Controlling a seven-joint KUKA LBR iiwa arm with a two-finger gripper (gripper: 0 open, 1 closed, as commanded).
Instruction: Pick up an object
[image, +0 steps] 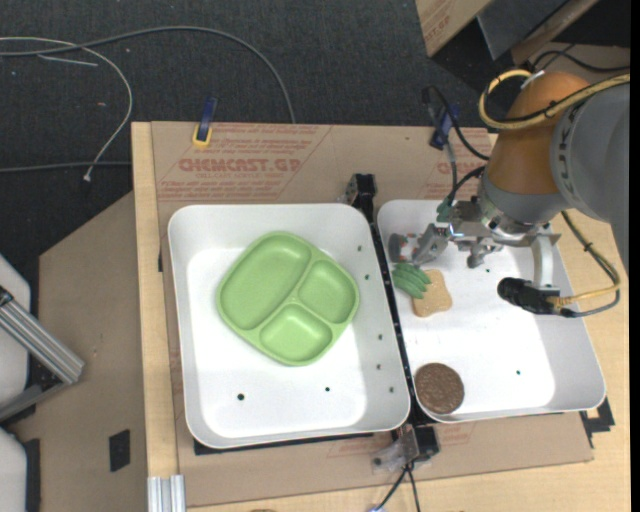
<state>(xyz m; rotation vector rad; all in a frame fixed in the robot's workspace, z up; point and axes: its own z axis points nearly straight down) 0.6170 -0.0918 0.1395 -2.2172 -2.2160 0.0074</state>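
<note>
Green object (408, 277) lies in the right bin (560, 385), at its left wall, touching a tan toast-like piece (432, 298). I judge the approach step in hand: my gripper (428, 243) sits just above it, nothing visibly between the fingers; whether the jaws stand released or clenched I cannot tell. Next move calls for a short descent onto the green piece, clear of the bin wall.
</note>
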